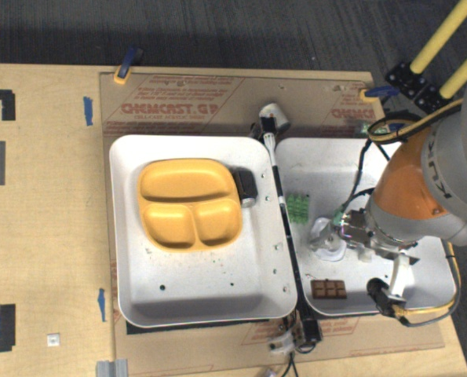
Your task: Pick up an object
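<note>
- The left bin (131, 210) holds a yellow three-part tray (190, 203), which lies toward the bin's far side and leaves a broad strip of bare white floor along the near edge and a narrower one along the left wall.
- A small dark object (245, 185) sits touching the tray's right edge, close to the wall that divides the two bins.
- The right bin (327, 159) has bare floor across its far half, up to the far rim.
- A green object (297, 207) lies near the dividing wall, at the right bin's left side.
- A brown chocolate-like bar (328, 290) lies flat just beside the right bin's near rim, well apart from the green object.
- The arm (421, 187) covers the right bin's right side, its orange band over the bin wall there.
- The gripper (329, 238) points left over the middle of the right bin, between the green object and the brown bar; whether it is wide, narrow or holding anything cannot be told, as its tip blurs into the pale floor.
</note>
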Controlling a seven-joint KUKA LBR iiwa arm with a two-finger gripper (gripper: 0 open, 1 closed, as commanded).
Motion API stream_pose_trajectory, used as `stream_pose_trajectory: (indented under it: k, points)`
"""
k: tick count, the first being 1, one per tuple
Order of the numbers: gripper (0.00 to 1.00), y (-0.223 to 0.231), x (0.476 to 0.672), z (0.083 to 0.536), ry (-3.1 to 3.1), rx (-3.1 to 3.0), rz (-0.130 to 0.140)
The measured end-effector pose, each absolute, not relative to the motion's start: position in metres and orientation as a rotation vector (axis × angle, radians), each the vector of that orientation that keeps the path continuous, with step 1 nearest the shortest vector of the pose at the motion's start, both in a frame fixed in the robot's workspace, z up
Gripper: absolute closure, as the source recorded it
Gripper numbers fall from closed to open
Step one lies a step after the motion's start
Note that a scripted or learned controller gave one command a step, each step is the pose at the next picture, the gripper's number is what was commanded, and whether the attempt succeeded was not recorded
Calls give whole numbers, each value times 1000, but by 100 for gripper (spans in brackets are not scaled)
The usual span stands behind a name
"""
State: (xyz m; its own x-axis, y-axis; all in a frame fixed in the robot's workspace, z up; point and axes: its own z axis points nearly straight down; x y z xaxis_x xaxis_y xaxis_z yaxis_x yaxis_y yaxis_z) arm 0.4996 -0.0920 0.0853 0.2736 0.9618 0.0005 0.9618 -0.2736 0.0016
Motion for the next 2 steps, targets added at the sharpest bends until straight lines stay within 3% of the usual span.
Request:
stream_pose_trajectory:
  k: [1,2]
  points:
    - [0,-94,521,86,2331,2099,2]
    - [0,-100,487,85,1566,2726,2]
